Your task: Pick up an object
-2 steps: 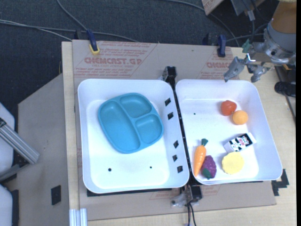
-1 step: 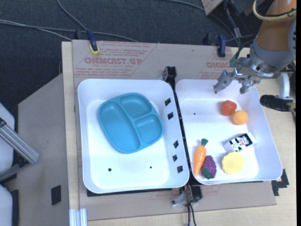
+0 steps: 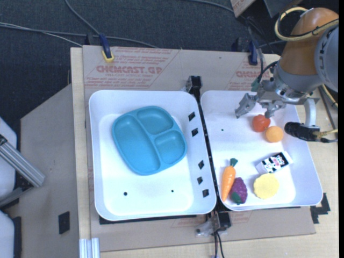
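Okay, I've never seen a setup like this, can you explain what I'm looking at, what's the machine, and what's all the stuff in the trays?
One camera fixed above a bench looks down at a slant. From the right a grey robot arm with an orange band reaches in; its tool has two fingers that stand open and hold nothing. It hangs over the right white bin, just above a red ball. That bin also holds an orange ball, a toy carrot, a purple fruit, a yellow disc and a small black-and-white block. The left white bin holds a blue divided plate.
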Available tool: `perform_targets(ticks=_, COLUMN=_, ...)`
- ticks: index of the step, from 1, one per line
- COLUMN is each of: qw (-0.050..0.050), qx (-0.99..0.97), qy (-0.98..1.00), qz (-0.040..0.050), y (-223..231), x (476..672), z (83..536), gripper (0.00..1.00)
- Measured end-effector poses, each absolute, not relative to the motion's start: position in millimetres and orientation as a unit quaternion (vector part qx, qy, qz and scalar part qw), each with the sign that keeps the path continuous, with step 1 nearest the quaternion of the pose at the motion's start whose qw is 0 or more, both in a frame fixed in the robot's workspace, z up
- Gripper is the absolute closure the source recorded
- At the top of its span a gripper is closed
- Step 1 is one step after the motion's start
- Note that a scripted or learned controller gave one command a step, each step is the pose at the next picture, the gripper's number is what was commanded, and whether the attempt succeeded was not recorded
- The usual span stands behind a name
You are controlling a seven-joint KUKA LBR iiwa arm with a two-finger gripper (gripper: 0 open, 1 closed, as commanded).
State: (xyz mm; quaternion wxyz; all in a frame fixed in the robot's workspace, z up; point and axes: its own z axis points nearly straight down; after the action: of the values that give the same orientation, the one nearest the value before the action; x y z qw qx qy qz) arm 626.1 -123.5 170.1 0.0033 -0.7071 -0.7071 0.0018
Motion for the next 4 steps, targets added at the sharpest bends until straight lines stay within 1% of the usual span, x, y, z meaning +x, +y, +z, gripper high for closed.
perform_targets(ticks=1, qw=0.003, qx=-0.707, qy=-0.708, qz=0.0019, y=-116.3, x=632.0, z=113.3, gripper=0.00)
perform_targets(ticks=2, qw=0.000, qx=-0.707, qy=-0.707, qz=-0.0006, y=-116.8, x=634.1, z=129.0, gripper=1.00)
perform_targets(ticks=4, qw=-0.003, qx=-0.707, qy=-0.708, qz=-0.0023, y=-116.6, x=655.2, z=228.6, gripper=1.00)
